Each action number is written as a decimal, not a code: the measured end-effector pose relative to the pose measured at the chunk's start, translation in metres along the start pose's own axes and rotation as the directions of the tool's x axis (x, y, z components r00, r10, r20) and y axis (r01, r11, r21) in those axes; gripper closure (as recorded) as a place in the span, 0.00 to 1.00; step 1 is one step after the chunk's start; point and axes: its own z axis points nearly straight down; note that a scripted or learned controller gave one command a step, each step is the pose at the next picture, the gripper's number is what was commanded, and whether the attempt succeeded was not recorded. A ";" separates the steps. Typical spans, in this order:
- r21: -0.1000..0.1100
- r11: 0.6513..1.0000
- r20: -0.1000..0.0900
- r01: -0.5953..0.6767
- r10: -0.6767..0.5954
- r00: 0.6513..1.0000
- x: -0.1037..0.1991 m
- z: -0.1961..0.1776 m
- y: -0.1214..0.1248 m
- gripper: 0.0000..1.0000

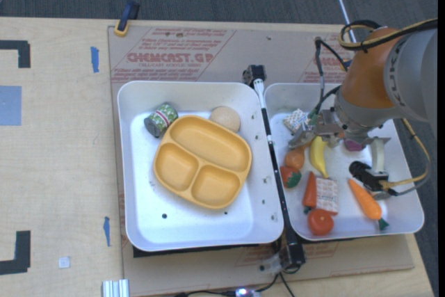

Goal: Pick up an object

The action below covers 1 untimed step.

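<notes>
The right bin (410, 222) holds several toy foods: a yellow banana (317, 156), an orange carrot (365, 199), a red tomato (320, 221), an orange fruit (295, 158), a red-and-white packet (326, 195) and a crinkled white wrapper (295, 120). My gripper (325, 129) hangs low over the back middle of this bin, just above the banana's upper end and right of the wrapper. The grey and orange wrist covers much of it. I see nothing lifted off the bin floor.
The left bin (132, 149) holds a yellow divided plate (201, 161), a green-labelled can (160, 119) and a beige round object (225, 118). A black clamp (255, 73) sits on the rim between the bins. Cables loop beside the arm at the right.
</notes>
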 end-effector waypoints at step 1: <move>-0.004 1.000 0.001 -0.002 0.002 1.000 -0.001 -0.011 0.001 1.00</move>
